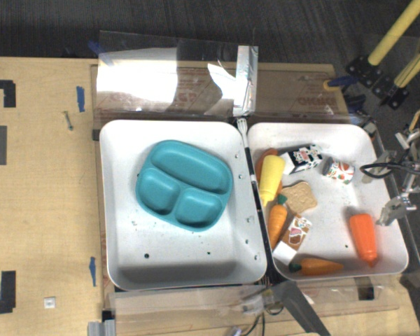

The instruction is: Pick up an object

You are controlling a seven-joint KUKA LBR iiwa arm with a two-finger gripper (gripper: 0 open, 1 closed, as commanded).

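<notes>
The right white bin (322,129) holds several toy foods. A yellow corn-like piece (271,176) stands along its left wall, with an orange carrot (276,225) just below it. A tan slice of toast (302,197) lies beside them. At the back is a black-and-white carton (304,156), with a small white packet (341,171) with red and green print to its right. An orange-red cylinder (364,237) lies near the right wall. A second carrot (320,264) rests along the front wall, next to a patterned little box (299,232).
The left white bin (126,247) carries a teal divided plate (184,184). A clear plastic sheet with tape (196,79) stands behind the bins. Cables and a metal fitting (399,187) hang at the right bin's right rim. Yellow poles (402,19) cross the top right corner.
</notes>
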